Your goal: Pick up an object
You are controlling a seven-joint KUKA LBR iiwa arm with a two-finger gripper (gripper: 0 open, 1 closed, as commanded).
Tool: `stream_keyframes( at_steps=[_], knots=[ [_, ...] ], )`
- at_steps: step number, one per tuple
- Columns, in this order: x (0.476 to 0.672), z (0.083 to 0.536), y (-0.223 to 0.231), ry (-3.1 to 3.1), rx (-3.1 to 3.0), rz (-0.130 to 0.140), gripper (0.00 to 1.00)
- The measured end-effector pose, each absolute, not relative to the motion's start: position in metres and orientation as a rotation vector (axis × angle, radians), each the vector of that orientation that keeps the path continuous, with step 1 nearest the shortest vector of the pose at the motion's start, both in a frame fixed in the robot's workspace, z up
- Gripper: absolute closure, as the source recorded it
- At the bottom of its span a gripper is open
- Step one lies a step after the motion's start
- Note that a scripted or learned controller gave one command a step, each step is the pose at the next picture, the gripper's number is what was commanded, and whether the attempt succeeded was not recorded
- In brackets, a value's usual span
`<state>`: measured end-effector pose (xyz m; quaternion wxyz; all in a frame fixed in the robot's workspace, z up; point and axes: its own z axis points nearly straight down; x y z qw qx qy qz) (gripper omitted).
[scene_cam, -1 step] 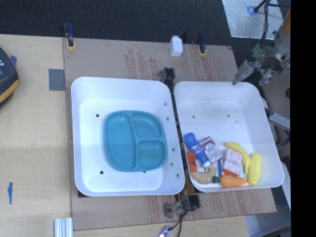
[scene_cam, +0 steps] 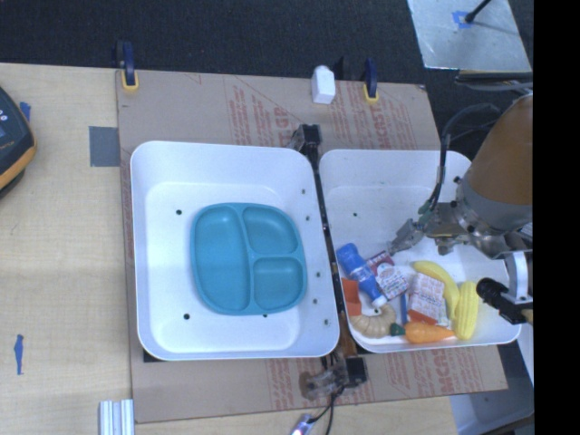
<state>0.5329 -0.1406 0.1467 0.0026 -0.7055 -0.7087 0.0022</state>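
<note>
Two shallow white bins sit side by side on a cardboard sheet (scene_cam: 272, 107) that covers the middle of the bench (scene_cam: 54, 243). The left bin (scene_cam: 154, 243) carries one thing: a teal divided plate (scene_cam: 247, 258) with three compartments, lying flat near its centre. The right bin (scene_cam: 362, 179) carries a heap pressed into its near edge and near right corner. Counted from the left: one blue bottle (scene_cam: 359, 273) lying tilted, one red-and-white packet (scene_cam: 392, 280), one white pouch with red print (scene_cam: 427, 297), one orange carrot-like piece (scene_cam: 429, 333) at the near edge, one banana (scene_cam: 437, 276) and one yellow corn cob (scene_cam: 467, 309). The far half of that bin is bare. The gripper (scene_cam: 408, 236) hangs low just beyond the heap, above the packet, its fingers closed together on nothing. The arm (scene_cam: 503, 166) covers the bin's right wall.
</note>
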Motion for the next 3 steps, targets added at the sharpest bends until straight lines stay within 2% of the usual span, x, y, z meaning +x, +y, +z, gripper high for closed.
stream_keyframes(
  at_steps=[1, 2, 3],
  knots=[
    [0.584, 0.091, -0.207, -2.222, -2.217, 0.005, 0.00],
    [0.506, 0.091, -0.189, -2.225, -2.212, 0.005, 0.00],
    [0.595, 0.154, -0.212, -2.226, -2.218, 0.001, 0.00]
  ],
)
